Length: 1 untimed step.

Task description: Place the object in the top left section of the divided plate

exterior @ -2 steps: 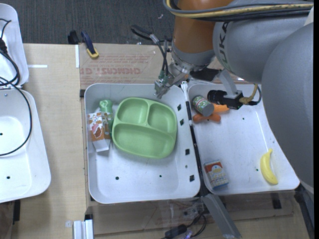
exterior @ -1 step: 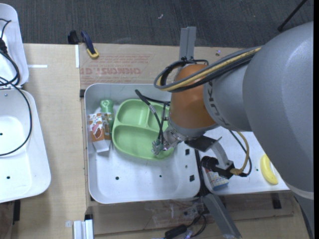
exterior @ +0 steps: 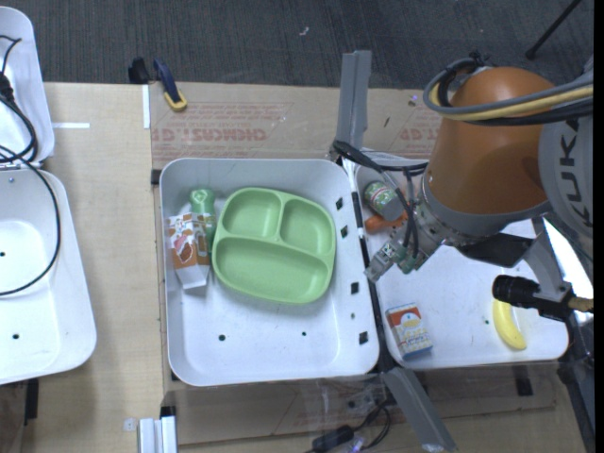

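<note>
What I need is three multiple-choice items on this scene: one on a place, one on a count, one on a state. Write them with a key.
1. The green divided plate lies in:
A. the left bin
B. the right bin
C. neither bin

2. The plate has how many sections?
A. two
B. three
C. five

3. The pouch with the green cap is:
A. set in a plate section
B. standing on the bare bench
C. lying on the bin floor, off the plate

Key: 1 A, the plate sits on the left bin's white floor. 2 B, two small sections lie above one long one. 3 C, the pouch lies left of the plate's rim.
</note>
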Motion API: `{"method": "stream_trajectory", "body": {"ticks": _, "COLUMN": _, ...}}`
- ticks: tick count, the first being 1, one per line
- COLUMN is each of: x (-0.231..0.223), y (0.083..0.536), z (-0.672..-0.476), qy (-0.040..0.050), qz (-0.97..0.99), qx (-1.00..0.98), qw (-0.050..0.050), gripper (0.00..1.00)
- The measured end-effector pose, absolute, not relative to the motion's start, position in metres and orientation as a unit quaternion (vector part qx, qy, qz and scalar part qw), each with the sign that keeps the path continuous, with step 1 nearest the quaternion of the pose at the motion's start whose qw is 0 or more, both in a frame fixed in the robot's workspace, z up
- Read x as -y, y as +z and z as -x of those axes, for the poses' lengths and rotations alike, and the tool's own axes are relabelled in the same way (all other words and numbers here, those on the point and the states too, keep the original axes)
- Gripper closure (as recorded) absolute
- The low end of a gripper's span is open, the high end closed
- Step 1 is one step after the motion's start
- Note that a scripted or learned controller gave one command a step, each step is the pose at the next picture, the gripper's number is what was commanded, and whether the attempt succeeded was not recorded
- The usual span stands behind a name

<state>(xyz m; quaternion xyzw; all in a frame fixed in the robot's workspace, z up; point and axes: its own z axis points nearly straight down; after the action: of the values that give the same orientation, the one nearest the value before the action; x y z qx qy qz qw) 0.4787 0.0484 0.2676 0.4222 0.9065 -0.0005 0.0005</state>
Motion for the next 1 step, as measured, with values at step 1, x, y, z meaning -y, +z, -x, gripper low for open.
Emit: {"method": "stream_trajectory", "body": {"ticks": 1, "x": -0.1076, "y": 0.2357, "z": -0.5037, "qy": -0.0011, "qz": -0.403, "qx": -0.915, "qw": 0.000, "gripper": 1.00}}
